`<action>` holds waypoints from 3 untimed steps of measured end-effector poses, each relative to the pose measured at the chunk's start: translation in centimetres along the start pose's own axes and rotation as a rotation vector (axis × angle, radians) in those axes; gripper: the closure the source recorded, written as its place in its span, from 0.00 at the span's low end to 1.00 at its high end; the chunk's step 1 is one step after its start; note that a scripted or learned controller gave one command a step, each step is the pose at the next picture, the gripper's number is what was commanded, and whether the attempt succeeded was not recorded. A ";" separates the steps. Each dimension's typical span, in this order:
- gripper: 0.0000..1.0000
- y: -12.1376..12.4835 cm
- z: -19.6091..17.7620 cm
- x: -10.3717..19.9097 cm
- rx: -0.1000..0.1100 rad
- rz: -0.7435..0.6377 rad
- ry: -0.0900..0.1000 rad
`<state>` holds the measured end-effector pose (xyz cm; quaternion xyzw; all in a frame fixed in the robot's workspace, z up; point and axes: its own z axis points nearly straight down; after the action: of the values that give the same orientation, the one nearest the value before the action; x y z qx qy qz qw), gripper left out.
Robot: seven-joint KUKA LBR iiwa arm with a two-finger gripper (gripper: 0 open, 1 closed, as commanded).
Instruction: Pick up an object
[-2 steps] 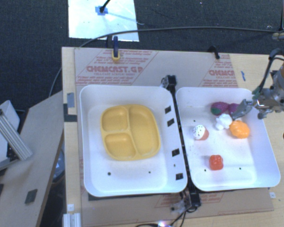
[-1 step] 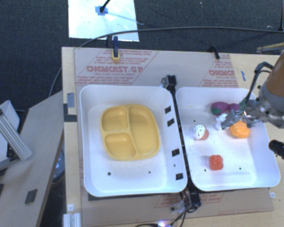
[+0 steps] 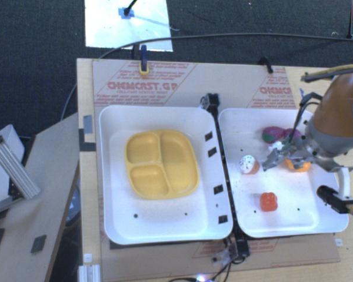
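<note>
While reaching into right bin | gripper low near orange object, aperture and hold indiscernible | step: approach | next: centre over object, close, lift.

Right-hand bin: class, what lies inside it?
Right-hand bin holds a red object, white-orange ball, purple object and orange object partly covered by the gripper.

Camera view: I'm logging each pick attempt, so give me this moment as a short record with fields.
left bin: holds a yellow divided plate
right bin: holds a red object, a white and orange object, a purple and green object, an orange object
tool: low over the right bin, between the white and orange object and the orange object
grasp: cannot tell
</note>
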<state>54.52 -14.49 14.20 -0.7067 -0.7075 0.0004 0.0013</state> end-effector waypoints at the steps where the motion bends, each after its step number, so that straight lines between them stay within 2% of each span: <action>1: 0.00 0.0 5.2 0.1 0.000 0.000 0.000; 2: 1.00 0.2 3.9 0.0 -0.005 0.001 -0.002; 3: 1.00 -0.3 -1.7 0.7 -0.009 -0.003 -0.003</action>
<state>54.19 -13.76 15.95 -0.7056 -0.7086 -0.0018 -0.0027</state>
